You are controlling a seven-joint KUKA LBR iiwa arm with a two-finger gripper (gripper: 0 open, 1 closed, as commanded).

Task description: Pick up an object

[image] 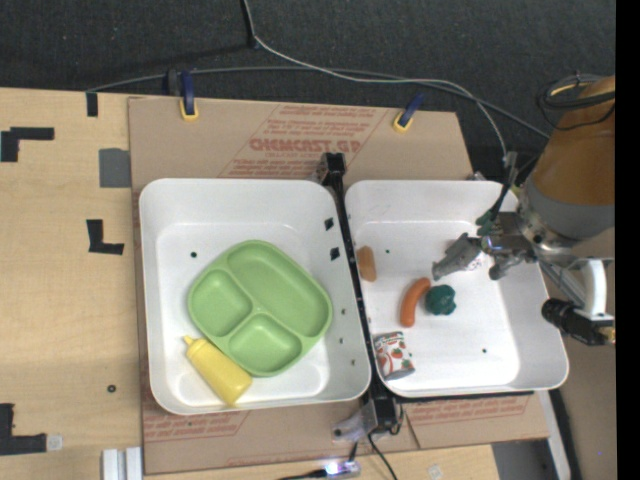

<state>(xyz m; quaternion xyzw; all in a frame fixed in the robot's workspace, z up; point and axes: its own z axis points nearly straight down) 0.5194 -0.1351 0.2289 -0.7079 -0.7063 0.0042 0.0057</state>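
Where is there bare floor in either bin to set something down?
Right bin: bare along the far wall, and near right of the strawberry packet. Crowded mid-floor: carrot, green toy, sausage, claw. Left bin: green plate and yellow bottle fill it; its far strip is bare.

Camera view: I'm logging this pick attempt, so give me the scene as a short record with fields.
left bin: green divided plate, yellow bottle at its near-left edge
right bin: orange carrot, green broccoli-like piece, small brown piece, strawberry-print packet
claw: over right bin, above the green piece
held: nothing seen in claw
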